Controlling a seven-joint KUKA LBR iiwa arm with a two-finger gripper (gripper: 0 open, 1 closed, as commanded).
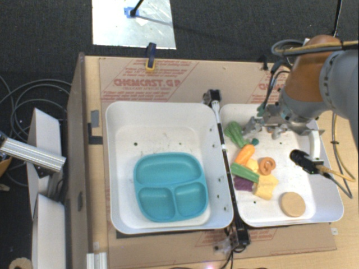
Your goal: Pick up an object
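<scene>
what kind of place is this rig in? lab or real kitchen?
Most likely a robotics lab bench, not a kitchen: a grey arm over the right bin, plastic toy food in it, all on printed cardboard, loose cables on the floor.

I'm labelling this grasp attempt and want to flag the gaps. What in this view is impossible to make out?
1. Camera view: the far right corner of the right bin, hidden under the arm.
2. Camera view: the purple piece, mostly covered by the green strip and the yellow block; shape unclear.
3. Camera view: whether the gripper touches the green vegetable; too small and blurred to tell.
</scene>
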